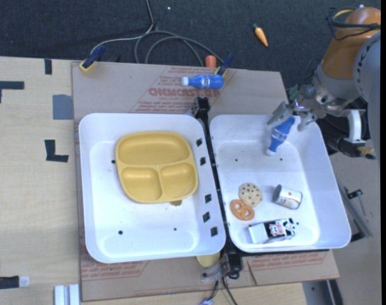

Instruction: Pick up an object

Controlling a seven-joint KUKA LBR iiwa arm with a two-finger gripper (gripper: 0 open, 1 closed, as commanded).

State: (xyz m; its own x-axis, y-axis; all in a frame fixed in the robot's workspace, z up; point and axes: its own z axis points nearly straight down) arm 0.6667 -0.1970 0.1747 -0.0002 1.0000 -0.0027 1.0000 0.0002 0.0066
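Observation:
My gripper [290,115] hangs over the back right part of the right bin [325,170]. It is shut on the upper end of a small blue bottle [279,138], which tilts down and to the left between the fingers, white cap end lowest, just above the bin floor. Lower in the same bin lie a round cookie [250,194], a pretzel [241,210], a small silver can [287,198] on its side and a black-and-white carton [272,230].
A yellow divided plate [158,166] lies in the left bin [91,189]. Another blue bottle [202,81] lies on the cardboard behind the bins, next to clamps and cables. An orange carrot toy [261,35] rests on the dark floor beyond.

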